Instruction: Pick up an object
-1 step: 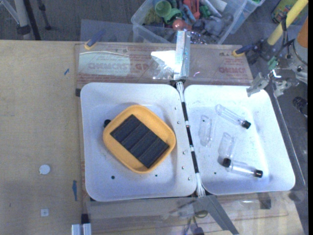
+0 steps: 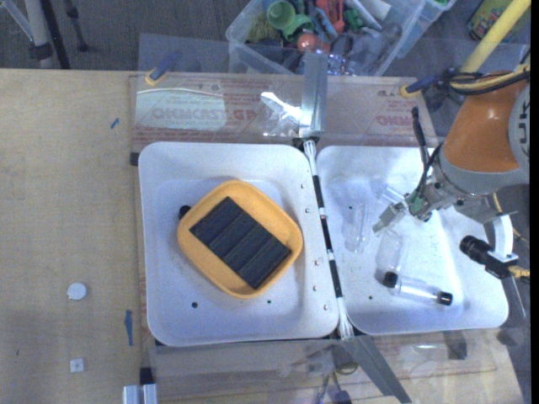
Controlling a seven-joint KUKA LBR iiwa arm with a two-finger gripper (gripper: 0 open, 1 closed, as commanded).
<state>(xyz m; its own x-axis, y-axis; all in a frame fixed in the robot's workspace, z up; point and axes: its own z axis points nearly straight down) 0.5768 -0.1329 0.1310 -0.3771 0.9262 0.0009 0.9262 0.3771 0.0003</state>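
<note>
The flat yellow square object with a dark ribbed top panel (image 2: 239, 238) lies tilted in the left white bin (image 2: 160, 225). A small clear tube with black caps (image 2: 417, 290) lies in the right white bin (image 2: 480, 310) at five o'clock. The grey arm with orange band (image 2: 482, 137) reaches in from three o'clock; its gripper (image 2: 394, 215) hangs over the right bin, holding nothing visible, finger opening unclear.

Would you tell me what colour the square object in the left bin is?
Yellow-orange rim with a dark ribbed centre: the square object, seen in the camera view.
</note>
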